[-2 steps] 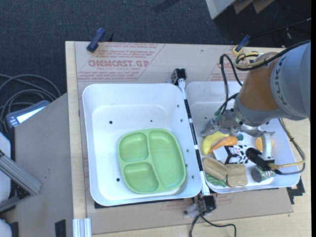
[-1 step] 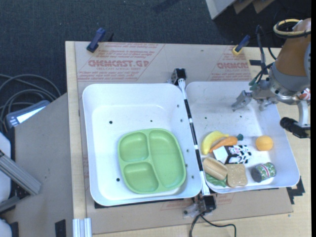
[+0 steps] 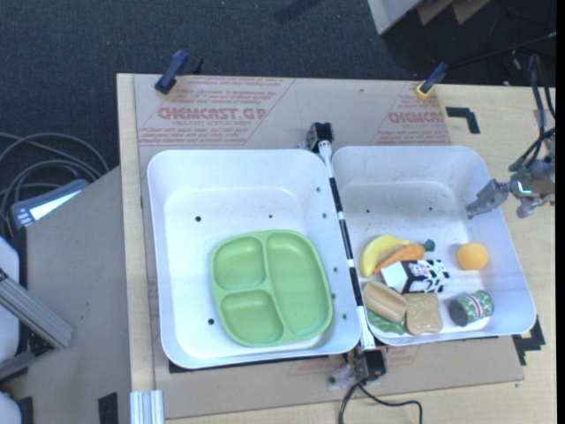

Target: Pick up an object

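Camera view puts your gripper (image 3: 494, 197) at the right bin's (image 3: 415, 162) far right rim, clear of the toys; its state I cannot tell. Your nearest pick, the orange ball (image 3: 472, 255), sits apart below it.

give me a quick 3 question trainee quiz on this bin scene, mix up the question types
1. True or false: the green divided plate lies in the left bin.
2. Multiple choice: where do the small items, such as the banana and the orange ball, sit in the right bin?
A. along the far wall
B. in the near half
C. spread evenly over the whole floor
3. Fill in: the end effector sits over the right bin's ____ rim, apart from the items.

Key
1. True
2. B
3. right
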Controlling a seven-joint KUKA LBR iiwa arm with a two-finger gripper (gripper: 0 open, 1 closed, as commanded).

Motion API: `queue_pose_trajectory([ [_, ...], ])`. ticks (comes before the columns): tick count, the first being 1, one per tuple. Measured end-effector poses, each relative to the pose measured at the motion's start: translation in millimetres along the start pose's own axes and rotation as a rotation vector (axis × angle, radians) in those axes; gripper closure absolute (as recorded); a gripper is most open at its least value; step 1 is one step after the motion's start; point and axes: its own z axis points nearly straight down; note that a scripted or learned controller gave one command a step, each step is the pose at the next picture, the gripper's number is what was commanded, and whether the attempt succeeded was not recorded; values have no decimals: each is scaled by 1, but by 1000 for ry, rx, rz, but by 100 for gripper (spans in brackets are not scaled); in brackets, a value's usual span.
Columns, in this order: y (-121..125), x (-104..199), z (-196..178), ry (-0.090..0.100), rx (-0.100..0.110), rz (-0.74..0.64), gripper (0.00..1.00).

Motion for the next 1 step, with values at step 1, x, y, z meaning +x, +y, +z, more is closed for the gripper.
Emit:
queue_pose_trajectory([
  [1,43,86,56,4,3,-3,0],
])
